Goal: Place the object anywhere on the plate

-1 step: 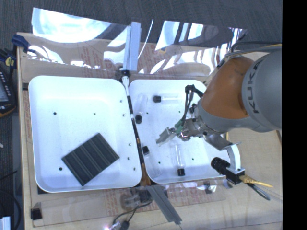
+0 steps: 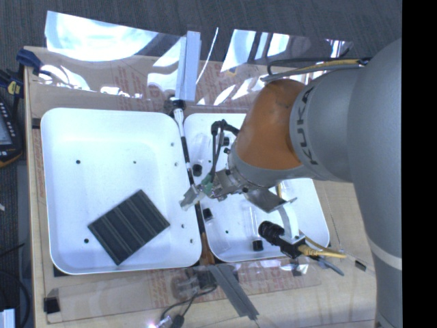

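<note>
A: Where is the gripper (image 2: 199,193) seen?

B: It is seen low over the rims where the left bin (image 2: 102,149) and the right bin (image 2: 232,241) meet, carried by the grey arm (image 2: 328,135) with its orange band (image 2: 270,132).

A: Is it released, clenched, or grasping something?

B: That cannot be told; the tip is too small and cluttered to read.

A: What is found nearest to it?

B: A small black piece (image 2: 207,214) is seen just beside it on the right bin's floor. Whether this is the object cannot be told.

A: And the plate?

B: A dark ribbed plate (image 2: 130,225) is laid flat in the left bin, across the rims from the gripper and apart from it.

A: Farther out?

B: On the other side, a yellow-handled tool (image 2: 322,253) is seen at the right bin's outer corner.
</note>
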`<state>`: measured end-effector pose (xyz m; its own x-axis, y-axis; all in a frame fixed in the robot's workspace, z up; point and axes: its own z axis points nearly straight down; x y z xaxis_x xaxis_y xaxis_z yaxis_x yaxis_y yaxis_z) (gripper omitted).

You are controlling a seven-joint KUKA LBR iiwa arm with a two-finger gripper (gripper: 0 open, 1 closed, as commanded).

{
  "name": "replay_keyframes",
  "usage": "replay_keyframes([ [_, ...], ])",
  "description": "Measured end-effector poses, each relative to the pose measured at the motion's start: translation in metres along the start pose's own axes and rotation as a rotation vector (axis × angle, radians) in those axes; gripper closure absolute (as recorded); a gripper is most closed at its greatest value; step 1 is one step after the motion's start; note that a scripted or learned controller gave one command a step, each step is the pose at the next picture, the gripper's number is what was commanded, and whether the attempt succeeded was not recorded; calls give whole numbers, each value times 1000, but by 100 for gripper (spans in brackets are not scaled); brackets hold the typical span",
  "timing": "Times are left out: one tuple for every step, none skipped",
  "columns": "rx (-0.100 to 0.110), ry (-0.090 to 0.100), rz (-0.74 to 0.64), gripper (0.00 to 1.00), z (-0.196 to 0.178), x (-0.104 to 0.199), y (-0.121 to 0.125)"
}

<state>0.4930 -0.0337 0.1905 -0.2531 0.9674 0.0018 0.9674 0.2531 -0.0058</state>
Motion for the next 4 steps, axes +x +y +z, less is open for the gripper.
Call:
replay_keyframes([
  [0, 0, 2, 100, 0, 75, 2],
  [-5, 0, 281, 100, 97, 154, 24],
  [-4, 0, 251, 100, -26, 140, 19],
  [-1, -1, 616, 100, -78, 221, 39],
])
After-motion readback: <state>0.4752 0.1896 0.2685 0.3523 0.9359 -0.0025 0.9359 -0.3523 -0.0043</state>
